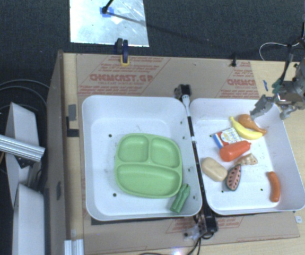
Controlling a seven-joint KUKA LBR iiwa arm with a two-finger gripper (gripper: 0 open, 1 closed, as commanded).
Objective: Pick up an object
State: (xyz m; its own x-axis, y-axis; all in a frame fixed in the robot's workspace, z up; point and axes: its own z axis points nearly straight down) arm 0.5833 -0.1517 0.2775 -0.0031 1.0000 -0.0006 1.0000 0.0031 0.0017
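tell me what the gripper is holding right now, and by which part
Nothing is held. The grey two-finger gripper hangs open at the upper right of the right white bin, beside the yellow toy banana, with nothing between its fingers.

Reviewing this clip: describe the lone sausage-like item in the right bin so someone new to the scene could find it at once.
Start at the right bin, the one crowded with toy food. Go to its near right corner, where a small orange-red hot dog lies by itself, apart from the cluster. Unlike the orange carrot in the pile's middle, it is slimmer, round-ended and touches nothing.
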